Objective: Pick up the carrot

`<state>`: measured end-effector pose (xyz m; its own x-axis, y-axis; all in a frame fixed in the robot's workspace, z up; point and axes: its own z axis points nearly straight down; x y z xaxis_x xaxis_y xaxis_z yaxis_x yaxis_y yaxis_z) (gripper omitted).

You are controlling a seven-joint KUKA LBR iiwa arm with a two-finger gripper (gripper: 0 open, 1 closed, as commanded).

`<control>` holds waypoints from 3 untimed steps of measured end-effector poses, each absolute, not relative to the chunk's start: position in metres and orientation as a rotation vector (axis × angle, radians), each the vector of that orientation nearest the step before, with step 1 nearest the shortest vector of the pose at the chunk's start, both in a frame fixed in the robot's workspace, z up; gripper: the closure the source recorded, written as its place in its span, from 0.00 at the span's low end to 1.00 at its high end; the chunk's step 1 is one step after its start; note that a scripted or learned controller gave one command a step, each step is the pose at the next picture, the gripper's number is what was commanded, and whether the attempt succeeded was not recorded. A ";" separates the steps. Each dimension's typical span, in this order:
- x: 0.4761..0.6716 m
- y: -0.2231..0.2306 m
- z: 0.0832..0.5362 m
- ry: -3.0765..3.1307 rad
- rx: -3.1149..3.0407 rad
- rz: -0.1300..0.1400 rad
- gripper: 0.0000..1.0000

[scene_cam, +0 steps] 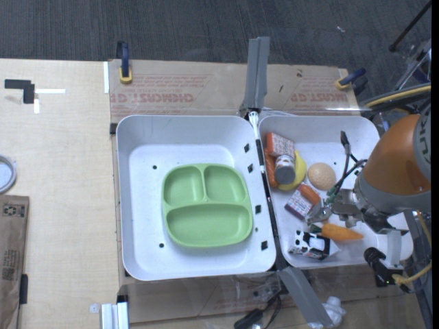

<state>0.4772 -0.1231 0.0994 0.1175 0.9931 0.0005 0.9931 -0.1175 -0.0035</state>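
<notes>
In the camera view the carrot (pixel 341 233) lies in the right bin (pixel 317 123), low in it and just right of the black-and-white toy (pixel 311 244) that sits by the bin's near wall; I will place everything else off that carrot. The gripper (pixel 328 211) hangs directly over the carrot's left end, at the wrist of the grey arm with its orange band to the right, but whether the jaws are apart or together I cannot tell, since the metal parts blur against the bin floor. Nothing shows the carrot held. Up-left of the carrot lie a small purple packet (pixel 297 204) and a reddish sausage-like piece (pixel 309 194), with a beige egg-shaped thing (pixel 321 176) farther up. The risks, as I judge them: the fingers may come down on the tapered tip and squeeze the carrot out sideways, or catch the packet or the toy, which crowd that end; the green divided plate (pixel 206 205) in the left bin is well clear
</notes>
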 end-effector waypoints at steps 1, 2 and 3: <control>0.477 -0.192 0.091 -2.076 -2.355 0.004 0.00; 0.477 -0.192 0.091 -2.421 -2.000 0.001 0.00; 0.478 -0.212 0.092 -2.508 -1.892 -0.001 0.00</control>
